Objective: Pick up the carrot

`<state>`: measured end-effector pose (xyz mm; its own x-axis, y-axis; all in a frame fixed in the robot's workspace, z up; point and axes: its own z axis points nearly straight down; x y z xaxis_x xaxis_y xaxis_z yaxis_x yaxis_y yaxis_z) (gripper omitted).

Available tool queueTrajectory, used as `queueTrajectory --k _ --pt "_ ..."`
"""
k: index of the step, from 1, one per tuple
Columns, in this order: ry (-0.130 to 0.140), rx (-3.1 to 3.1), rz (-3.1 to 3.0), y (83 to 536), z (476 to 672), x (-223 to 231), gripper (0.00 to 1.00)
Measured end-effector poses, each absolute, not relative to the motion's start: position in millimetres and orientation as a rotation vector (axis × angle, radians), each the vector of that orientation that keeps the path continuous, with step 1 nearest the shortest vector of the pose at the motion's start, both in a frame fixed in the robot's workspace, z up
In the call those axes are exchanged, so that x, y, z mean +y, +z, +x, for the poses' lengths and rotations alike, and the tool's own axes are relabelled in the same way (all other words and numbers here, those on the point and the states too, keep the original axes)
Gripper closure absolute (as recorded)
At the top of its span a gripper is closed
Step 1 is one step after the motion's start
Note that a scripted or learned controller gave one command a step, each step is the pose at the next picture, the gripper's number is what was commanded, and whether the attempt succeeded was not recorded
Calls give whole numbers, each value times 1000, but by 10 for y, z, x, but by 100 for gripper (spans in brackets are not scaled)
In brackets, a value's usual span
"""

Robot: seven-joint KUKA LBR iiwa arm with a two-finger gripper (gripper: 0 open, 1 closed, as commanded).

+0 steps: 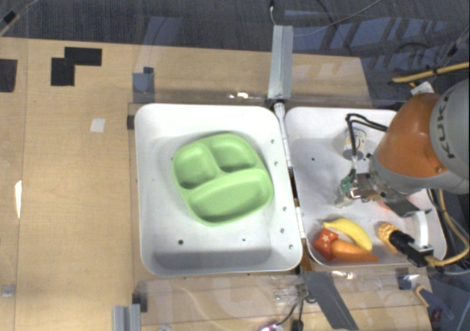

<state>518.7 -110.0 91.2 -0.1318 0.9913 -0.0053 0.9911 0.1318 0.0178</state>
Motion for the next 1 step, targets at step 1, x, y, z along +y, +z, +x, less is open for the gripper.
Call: queueTrajectory --k 1 --pt "3 2792 1425 1147 4896 -1829 100"
